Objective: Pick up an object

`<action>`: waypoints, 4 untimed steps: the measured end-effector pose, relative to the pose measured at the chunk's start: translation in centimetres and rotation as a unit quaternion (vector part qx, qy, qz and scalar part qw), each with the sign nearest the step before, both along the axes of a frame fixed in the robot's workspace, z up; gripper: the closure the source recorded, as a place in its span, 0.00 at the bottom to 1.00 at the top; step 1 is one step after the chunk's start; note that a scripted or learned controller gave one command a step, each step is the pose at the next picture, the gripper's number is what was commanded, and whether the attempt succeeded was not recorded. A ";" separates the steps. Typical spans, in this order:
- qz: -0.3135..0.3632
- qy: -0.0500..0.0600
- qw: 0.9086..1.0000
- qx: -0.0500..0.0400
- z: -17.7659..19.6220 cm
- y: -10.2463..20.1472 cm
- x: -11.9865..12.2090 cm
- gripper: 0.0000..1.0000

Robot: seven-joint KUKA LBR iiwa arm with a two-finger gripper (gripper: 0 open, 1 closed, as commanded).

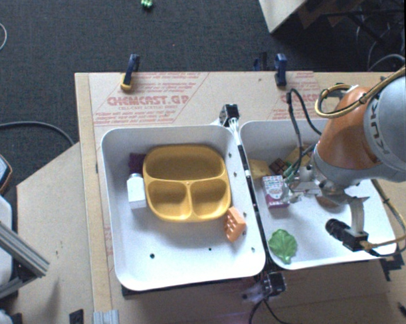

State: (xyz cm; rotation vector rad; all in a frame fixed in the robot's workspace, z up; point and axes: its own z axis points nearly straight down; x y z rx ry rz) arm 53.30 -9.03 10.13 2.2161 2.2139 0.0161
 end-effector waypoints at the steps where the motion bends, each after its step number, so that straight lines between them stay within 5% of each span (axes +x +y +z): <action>1: 0.000 0.004 1.000 -0.001 4.9 -0.2 -0.8 1.00; 2: 0.001 0.003 1.000 -0.001 10.6 0.3 -1.5 1.00; 3: 0.001 0.004 1.000 -0.001 12.5 0.3 -1.3 1.00; 4: 0.002 0.004 1.000 -0.001 13.4 0.7 3.6 1.00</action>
